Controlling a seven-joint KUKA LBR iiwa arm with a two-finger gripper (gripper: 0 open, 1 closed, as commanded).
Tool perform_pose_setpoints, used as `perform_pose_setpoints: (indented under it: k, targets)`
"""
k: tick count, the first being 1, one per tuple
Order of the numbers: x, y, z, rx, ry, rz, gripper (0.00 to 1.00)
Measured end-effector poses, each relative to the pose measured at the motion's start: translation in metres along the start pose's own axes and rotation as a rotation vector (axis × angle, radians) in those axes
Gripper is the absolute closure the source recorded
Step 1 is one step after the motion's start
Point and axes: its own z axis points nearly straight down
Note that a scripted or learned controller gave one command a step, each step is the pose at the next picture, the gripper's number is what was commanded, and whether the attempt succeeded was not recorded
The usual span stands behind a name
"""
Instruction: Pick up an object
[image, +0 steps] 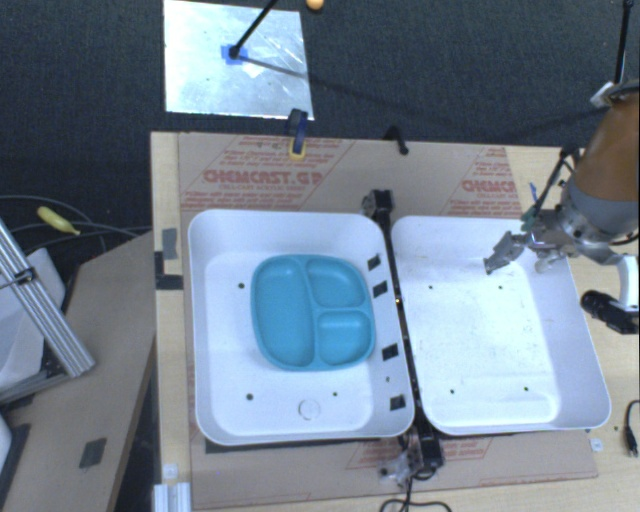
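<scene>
A blue divided plate (308, 312) with three compartments lies flat in the middle of the left bin (215, 405). My gripper (522, 258) hangs over the upper right part of the right bin (570, 390), well to the right of the plate. One finger (498, 257) points left and down and the other sits apart from it, so the gripper is open with nothing between its fingers. The grey arm with its orange band (610, 165) comes in from the right edge.
A black divider with clips (392, 300) runs between the two bins. A small pale round mark (308, 408) sits near the left bin's front wall. Cardboard (270, 175) lies under the bins, and a shiny sheet (238, 60) lies behind the bench.
</scene>
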Motion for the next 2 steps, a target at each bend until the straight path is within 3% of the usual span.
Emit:
perform_pose_setpoints:
  k: [1,2]
  targets:
    - [-0.023,-0.028,0.095,0.009,0.002,0.004,0.0]
    - [-0.037,-0.017,0.102,-0.002,-0.001,0.002,0.0]
